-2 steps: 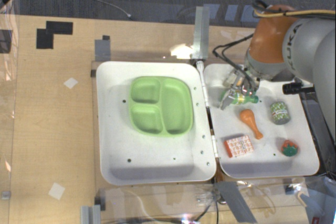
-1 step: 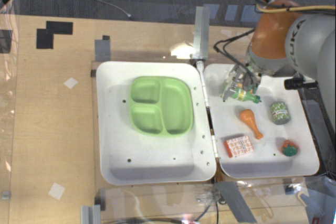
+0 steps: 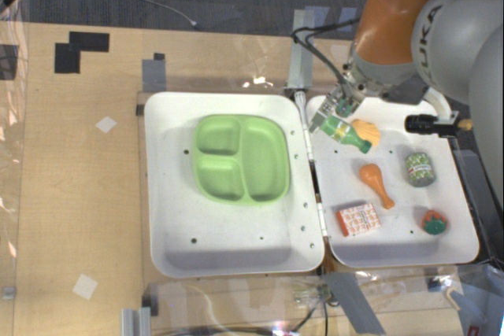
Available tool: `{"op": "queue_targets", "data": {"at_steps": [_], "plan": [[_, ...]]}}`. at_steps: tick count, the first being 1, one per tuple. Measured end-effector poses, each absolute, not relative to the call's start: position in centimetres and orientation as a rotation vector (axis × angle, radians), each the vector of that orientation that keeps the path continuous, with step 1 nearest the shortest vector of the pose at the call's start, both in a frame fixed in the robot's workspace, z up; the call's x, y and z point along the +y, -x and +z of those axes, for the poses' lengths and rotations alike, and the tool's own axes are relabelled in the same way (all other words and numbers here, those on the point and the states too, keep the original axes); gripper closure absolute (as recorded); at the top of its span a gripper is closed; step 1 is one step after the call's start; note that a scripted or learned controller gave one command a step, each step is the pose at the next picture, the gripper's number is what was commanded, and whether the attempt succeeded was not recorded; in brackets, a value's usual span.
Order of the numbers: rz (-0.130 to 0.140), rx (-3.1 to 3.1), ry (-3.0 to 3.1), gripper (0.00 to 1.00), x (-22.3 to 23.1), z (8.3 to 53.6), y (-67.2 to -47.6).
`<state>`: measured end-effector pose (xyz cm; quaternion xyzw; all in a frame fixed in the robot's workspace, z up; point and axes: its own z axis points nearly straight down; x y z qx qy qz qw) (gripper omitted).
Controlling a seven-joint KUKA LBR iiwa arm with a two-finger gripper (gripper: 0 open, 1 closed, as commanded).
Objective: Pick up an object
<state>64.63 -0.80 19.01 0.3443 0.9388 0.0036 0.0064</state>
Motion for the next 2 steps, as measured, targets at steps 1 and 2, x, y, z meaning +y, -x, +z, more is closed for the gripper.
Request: {"op": "queue_targets", "data": {"at_steps": [1, 2], "plan": [[0.008, 2.802, -1.416, 1.00, 9.0, 18.5, -58.3], [0.002, 2.454, -1.963, 1.00, 13.6, 17.1, -51.9]]}}
